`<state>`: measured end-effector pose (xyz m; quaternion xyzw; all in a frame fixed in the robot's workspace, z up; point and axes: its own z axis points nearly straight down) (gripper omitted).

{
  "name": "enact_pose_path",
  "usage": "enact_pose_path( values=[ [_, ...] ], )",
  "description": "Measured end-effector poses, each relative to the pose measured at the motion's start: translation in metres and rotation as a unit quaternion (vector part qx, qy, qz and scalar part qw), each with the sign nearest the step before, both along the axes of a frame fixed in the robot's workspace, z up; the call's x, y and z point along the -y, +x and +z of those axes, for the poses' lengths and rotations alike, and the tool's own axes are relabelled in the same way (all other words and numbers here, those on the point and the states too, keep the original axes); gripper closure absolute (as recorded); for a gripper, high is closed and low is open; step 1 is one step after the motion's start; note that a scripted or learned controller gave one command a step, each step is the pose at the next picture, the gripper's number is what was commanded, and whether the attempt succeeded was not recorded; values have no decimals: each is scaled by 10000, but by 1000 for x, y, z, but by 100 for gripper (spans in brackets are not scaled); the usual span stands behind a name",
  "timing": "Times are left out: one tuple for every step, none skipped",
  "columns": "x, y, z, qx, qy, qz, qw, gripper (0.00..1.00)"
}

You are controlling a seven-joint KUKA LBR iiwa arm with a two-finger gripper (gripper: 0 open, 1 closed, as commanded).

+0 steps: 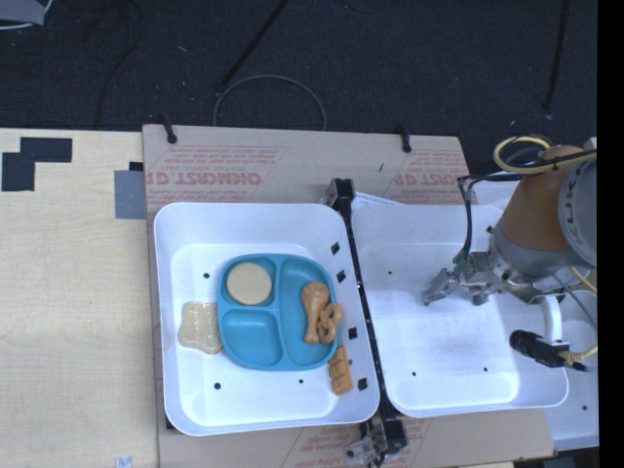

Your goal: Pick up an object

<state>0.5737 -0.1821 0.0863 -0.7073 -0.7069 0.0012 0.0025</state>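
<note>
The arm [546, 213] comes in from the right side and reaches over the right bin [458, 383]. Its orange band sits above the grey wrist, and some cables hang beside it. The gripper [450, 286] is low over the right bin, near the middle of the bin floor. I cannot tell how the gripper is set, because it is small and grey against the white floor. Nothing is seen in the gripper.

All the objects lie in the left bin [185, 232], well apart from the gripper. A blue plate [255, 337] with three sections stands in the middle of this bin. In its upper left section there is a round tan cookie [249, 283]. In its right section lies a brown pretzel [320, 312], long and twisted. The lower left section shows just the blue surface.

Just beside the left edge of the plate, touching it or almost touching, lies a pale piece of bread [200, 327] on the bin floor. Near the lower right corner of the plate, close to the wall between the two bins, lies a small brown pastry [340, 370].

The two bins stand on a sheet of cardboard [292, 164] with red printed letters, and the cardboard rests on a light wooden bench [68, 310].
</note>
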Motion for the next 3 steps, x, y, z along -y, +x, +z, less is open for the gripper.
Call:
enact_pose_path(
  values=[
    [1,1,12,7,-1,-9,10000,100],
    [-2,-5,56,25,-7,-8,10000,100],
    [-3,-10,117,39,-12,7,10000,100]
  ],
)
